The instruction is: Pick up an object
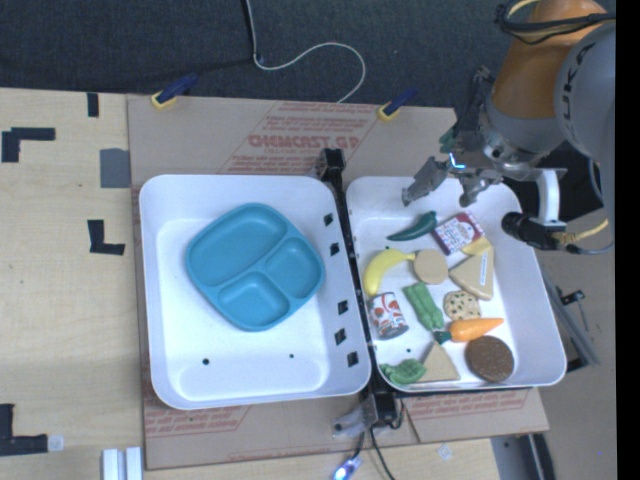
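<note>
Blue, the sectioned tray (256, 266) lies alone in the left bin (165, 268). The right bin (535, 308) holds toy food: banana (384, 265), green pepper (413, 227), carrot (474, 328), brown cookie (491, 358). My claw (448, 182) hangs over that bin's far edge, fingers spread, seemingly gripping nothing

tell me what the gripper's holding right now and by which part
Nothing is held. The gripper hangs open above the back of the right bin, with the green pepper lying just below it.
</note>
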